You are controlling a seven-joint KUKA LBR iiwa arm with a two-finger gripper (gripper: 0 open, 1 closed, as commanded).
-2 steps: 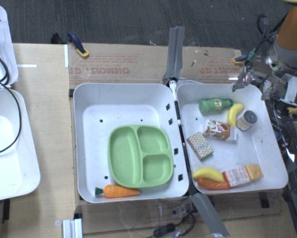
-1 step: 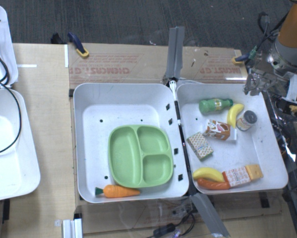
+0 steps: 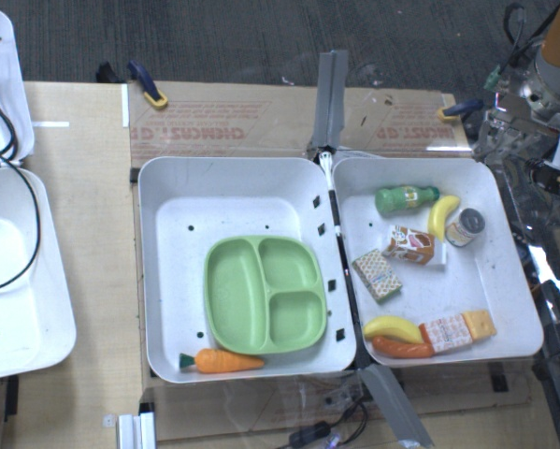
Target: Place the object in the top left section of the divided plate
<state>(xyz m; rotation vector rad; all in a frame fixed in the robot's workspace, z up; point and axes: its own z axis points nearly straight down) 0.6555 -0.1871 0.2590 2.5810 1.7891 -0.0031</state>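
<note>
Carrot (image 3: 225, 362): lies along the near wall of the left bin (image 3: 163, 251), leafy end to the left, just below the plate.
Divided plate (image 3: 265, 295): green, in the left bin's near half, tilted slightly; one long section on its left, two smaller ones on its right; all three hold nothing.
Right bin (image 3: 504, 251): carries every other object.
Near edge of right bin: a banana (image 3: 393, 327) touching a red pepper-like piece (image 3: 400, 347), with an orange-and-red packet (image 3: 458, 331) just beside them.
Middle of right bin: a small patterned box (image 3: 377, 275) and a brown-and-white carton (image 3: 414, 245).
Far part of right bin: a green bottle (image 3: 406, 197) on its side, a second banana (image 3: 440, 216), a small can (image 3: 465, 224).
Arm (image 3: 532, 92): at the upper right corner, beyond the right bin's far corner, over the counter (image 3: 83, 157) edge.
Pincer: cannot tell whether open or closed; nothing visibly gripped.
Task object: which one is meant cannot be told; none is on the plate.
</note>
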